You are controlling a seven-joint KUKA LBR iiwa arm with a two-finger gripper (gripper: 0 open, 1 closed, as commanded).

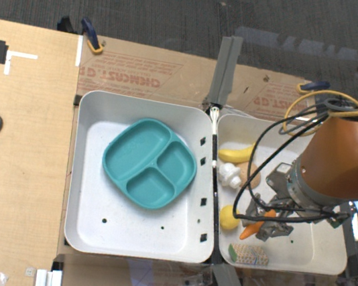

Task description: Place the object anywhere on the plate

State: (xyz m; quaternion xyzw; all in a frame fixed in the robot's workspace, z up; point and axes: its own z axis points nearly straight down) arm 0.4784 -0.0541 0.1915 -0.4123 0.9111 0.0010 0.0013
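Bench, right bin (322, 261) | my gripper (267, 225) hovered over carrot (250, 229) (jaw state unclear) | teal plate (150, 163) awaited it

Orange-banded arm (346, 157) with a grey wrist, looped with black and yellow cables (265, 161).

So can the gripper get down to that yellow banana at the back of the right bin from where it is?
Probably yes. The banana lies uncovered by the bin's divider, left of the arm, with nothing on top; the white object sits close beside it.
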